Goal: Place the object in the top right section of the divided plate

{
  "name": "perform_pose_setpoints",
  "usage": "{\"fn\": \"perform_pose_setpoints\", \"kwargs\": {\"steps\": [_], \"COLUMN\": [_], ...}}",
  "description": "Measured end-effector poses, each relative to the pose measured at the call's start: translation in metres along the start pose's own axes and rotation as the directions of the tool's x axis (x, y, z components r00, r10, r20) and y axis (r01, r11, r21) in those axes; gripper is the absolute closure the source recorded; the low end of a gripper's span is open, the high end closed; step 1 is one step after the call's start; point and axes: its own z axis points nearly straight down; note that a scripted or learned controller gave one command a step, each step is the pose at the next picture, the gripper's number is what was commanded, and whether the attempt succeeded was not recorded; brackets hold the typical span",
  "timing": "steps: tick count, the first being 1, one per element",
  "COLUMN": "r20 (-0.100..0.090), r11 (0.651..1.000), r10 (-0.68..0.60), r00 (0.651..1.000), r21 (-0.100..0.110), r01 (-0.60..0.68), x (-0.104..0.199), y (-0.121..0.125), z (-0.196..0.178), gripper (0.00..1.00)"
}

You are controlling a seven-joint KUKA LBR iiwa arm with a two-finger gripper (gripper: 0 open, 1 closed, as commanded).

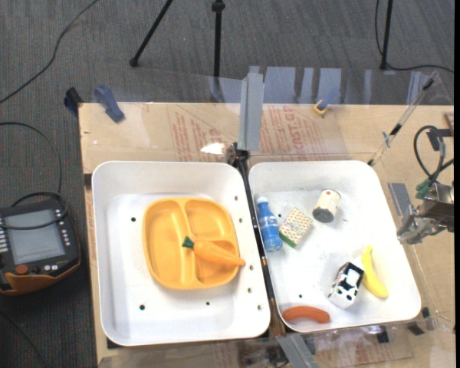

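Lying across the lower right section of the divided plate (190,241), the carrot (215,253) is not sitting in the top right one. I cannot tell the pincer's state. A new grasp is risking pushing the carrot further away.

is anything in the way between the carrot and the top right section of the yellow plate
Nothing visible blocks it. The carrot lies on the divided plate, across its lower right part, and the top right section right above it looks bare.
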Motion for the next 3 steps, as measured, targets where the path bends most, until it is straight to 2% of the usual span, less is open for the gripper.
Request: {"fn": "perform_pose_setpoints", "kwargs": {"steps": [1,2,3], "r20": [0.000,0.002,-0.001], "r11": [0.999,0.985,0.960], "r10": [-0.040,-0.171,-0.281], "r00": [0.999,0.985,0.960], "r21": [0.000,-0.003,-0.001], "r01": [0.040,0.171,0.281], "x": [0.023,-0.006,-0.015], "y": [-0.005,0.002,0.008], "z": [0.024,-0.094,0.076], "gripper": [1.00,1.00,1.00]}}
